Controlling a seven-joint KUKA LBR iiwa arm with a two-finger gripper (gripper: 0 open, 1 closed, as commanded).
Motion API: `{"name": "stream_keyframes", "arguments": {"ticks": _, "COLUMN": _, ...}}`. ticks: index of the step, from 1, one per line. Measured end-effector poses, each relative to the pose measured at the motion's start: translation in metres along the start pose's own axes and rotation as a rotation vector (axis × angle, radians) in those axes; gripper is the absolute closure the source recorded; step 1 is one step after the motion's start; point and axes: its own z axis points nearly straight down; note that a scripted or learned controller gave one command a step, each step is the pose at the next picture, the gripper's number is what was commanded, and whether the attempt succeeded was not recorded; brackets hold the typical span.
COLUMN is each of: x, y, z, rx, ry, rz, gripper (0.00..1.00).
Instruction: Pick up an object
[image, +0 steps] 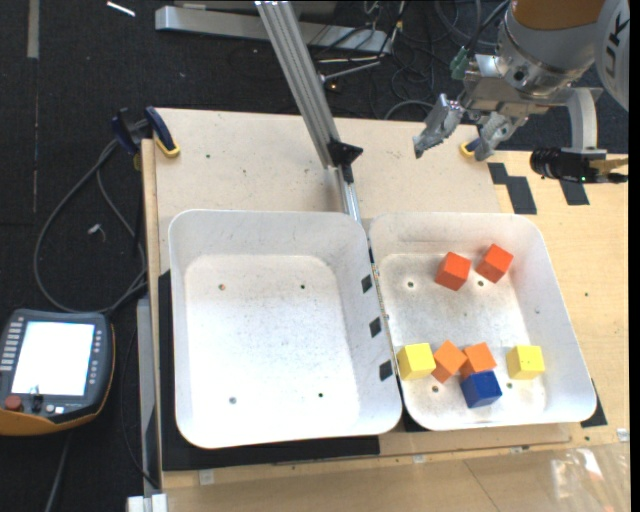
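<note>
Now hovering with claw (449, 150) spread wide, empty.
Best to lower squarely astride the orange cube (453, 270) nearest it.

No writing you can read here.
You find no word, number or brand that is legible: the screen of the handheld controller (54, 365) glows plain white, too washed out to tell any writing, and the coloured blocks (453, 270) in the right bin (562, 310) show you only plain faces.
</note>
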Motion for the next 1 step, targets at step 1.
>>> {"name": "stream_keyframes", "arguments": {"ticks": 1, "x": 0.0499, "y": -0.0232, "z": -0.0036, "rx": -0.006, "ry": 0.0, "rz": -0.001, "gripper": 0.0}}
